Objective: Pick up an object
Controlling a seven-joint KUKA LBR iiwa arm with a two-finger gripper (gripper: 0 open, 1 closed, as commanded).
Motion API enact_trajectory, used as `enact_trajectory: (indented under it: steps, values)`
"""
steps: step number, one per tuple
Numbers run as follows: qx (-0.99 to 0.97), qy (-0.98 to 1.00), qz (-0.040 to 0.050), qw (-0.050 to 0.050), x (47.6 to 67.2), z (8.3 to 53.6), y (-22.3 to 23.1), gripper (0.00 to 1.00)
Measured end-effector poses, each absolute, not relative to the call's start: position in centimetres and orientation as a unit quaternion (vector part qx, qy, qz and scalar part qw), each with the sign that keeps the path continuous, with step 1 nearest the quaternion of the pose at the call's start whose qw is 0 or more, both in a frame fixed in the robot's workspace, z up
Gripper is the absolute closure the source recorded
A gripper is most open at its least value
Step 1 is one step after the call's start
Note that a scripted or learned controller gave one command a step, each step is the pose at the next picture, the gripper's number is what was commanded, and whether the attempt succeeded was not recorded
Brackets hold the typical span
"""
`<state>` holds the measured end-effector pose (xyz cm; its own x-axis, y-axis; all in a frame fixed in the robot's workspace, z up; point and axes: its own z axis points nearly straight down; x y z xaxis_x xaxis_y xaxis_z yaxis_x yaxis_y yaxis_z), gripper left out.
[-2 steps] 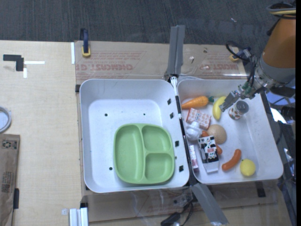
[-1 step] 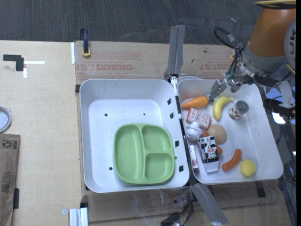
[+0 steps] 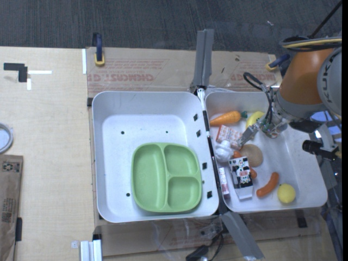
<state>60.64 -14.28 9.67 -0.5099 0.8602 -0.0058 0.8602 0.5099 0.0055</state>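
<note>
Camera view: the two-finger gripper (image 3: 255, 130) hangs over the right white bin (image 3: 304, 200), at 12 o'clock of the tan round potato-like piece (image 3: 252, 155); its grip cannot be told. Nothing visibly held. You should descend squarely on one item, clear of the orange plastic carrot (image 3: 225, 118) at 9 o'clock.

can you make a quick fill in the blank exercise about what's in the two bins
1. The green divided plate has ___ compartments.
2. It lies in the ___ shallow white bin.
3. The round yellow lemon lies beside a ___ sausage in the right white bin.
4. The long carrot is ___ in colour.

Missing words: three; left; red; orange
</note>
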Motion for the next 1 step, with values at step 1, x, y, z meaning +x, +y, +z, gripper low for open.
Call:
enact_trajectory:
  steps: [1]
  values:
    - [0.444,0.896,0.0047,0.013,54.15,9.85,-10.82,0.0]
